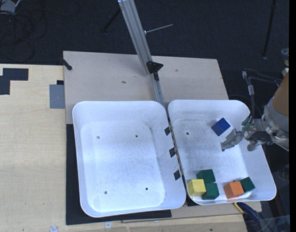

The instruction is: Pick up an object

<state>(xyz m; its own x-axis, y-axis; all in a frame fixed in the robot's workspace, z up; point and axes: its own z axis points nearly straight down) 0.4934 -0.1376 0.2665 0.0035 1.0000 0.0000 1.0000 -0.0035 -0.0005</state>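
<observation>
Claw (pixel 240 140) over right bin (pixel 263 178), fingers spread, nothing between them. Blue cube (pixel 220 126) just beside claw, up-left. Looks light, rigid, smooth: pinch across opposite flat faces.

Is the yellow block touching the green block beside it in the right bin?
Touching. The camera view shows the yellow block pressed against the green block, no white floor between them.
</observation>
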